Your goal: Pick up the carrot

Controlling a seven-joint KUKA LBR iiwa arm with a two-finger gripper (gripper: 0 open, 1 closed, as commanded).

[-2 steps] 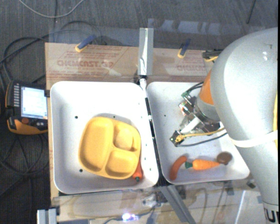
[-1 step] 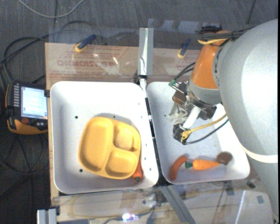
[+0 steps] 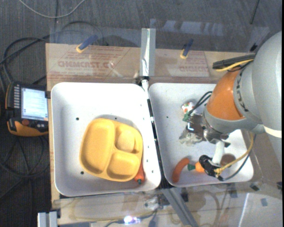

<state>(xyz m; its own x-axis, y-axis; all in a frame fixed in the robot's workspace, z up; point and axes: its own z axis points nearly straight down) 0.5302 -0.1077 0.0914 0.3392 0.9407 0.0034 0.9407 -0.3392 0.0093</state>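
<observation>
Nearest my viewpoint, the grey arm (image 3: 255, 86) reaches in from the right of the frame. Its gripper (image 3: 195, 126) hangs over the right bin (image 3: 166, 126); I cannot tell its state. One carrot (image 3: 181, 168) lies near that bin's lower edge, below and slightly left of the gripper, long axis running lower-left to upper-right. Count: two bins, one yellow divided tray (image 3: 112, 149) in the left bin (image 3: 66, 126), and one small orange item (image 3: 139, 178) at the tray's lower edge.

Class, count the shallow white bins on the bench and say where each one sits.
2. The left bin holds a yellow tray; the right bin sits beside it, holding the carrot. None appears hidden.
</observation>
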